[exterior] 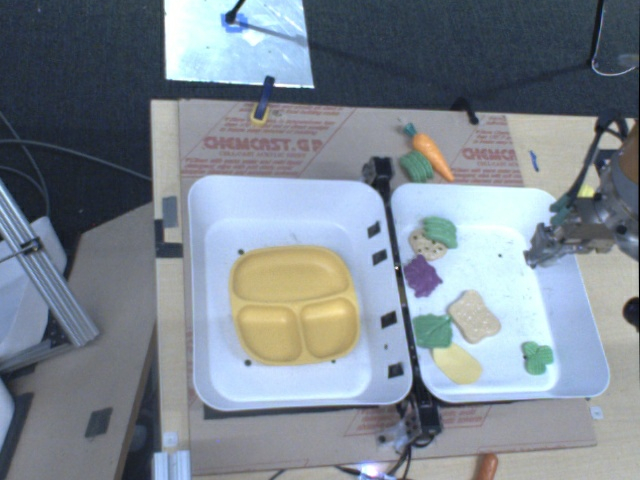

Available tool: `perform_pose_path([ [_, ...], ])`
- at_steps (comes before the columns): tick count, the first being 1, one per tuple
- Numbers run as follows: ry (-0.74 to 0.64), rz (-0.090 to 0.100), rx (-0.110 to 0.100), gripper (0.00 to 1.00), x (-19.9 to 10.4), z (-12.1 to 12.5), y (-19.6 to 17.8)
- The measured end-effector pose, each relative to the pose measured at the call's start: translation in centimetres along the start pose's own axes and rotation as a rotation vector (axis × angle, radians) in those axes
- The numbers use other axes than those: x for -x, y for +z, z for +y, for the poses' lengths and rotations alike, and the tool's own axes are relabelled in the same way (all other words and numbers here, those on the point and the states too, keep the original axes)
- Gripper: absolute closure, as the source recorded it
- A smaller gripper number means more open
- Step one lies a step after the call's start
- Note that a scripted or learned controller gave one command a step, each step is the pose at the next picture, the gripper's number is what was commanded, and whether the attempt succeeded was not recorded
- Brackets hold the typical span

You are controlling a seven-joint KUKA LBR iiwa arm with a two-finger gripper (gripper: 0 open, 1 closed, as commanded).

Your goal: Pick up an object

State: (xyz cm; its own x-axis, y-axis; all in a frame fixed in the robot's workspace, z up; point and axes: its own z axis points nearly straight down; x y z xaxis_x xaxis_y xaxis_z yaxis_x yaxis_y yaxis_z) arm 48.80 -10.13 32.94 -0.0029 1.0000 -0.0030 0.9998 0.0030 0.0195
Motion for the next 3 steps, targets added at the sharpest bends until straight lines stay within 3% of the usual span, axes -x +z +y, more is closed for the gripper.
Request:
perform_pose_path([
  [1,-0.006,0.002,0.003,1.0,-4.9,0.5,-21.0],
  [2,0.005,0.003,-0.029,1.0,-2.1,-0.1,-7.7],
  [3,0.004,0.002,-0.023,1.0,1.0,4.9,0.1],
])
